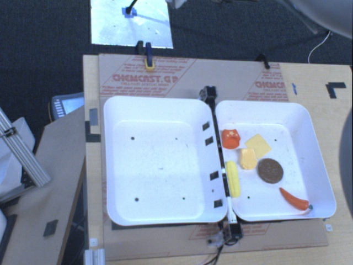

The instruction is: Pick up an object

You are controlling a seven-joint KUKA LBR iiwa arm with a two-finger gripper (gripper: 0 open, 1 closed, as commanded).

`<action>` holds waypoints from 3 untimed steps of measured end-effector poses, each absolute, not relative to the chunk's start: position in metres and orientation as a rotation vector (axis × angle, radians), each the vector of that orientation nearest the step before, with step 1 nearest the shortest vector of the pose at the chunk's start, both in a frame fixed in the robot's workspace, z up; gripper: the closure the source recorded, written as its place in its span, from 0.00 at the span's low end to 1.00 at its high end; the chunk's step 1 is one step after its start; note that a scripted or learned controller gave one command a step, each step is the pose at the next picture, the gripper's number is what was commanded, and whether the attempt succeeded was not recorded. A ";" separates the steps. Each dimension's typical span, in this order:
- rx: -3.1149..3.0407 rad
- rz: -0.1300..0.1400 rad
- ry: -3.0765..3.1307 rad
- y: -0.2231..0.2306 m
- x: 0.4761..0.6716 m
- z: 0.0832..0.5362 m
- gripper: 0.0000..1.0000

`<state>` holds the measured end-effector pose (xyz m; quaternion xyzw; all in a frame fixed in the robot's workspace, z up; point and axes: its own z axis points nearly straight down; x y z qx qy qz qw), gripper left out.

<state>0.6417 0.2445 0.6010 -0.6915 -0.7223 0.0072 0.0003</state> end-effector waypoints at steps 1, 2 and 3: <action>-2.168 0.020 -2.275 0.246 0.643 0.609 1.00; -2.164 0.013 -2.283 0.247 0.645 0.618 1.00; -2.162 -0.001 -2.292 0.249 0.647 0.626 1.00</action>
